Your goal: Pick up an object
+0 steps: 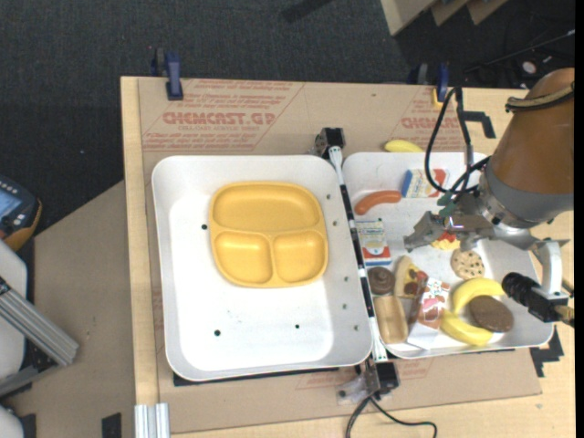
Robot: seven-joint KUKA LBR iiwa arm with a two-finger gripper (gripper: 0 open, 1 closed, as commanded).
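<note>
Nearest the camera, at the lower edge of the frame, a cable ran off the front of the tabletop, just below the seam where the 2 white bins met. Above it, the left bin carried 1 yellow divided plate and nothing else of note. Every candidate for the pick lay in the right bin: a banana with a brown round cookie on it at lower right, a chip cookie just above those, a red sausage toward the upper part, plus some small packets and a brown bar near the seam.

From the right of the frame the arm reached in, and its pincer hung over the middle of the right bin, fingers spread, apparently close above a small red and yellow piece. Nothing sat between the fingers, so the pick looked not yet made: the reach over the toys appeared done, while closing on 1 object and lifting it clear were left.
</note>
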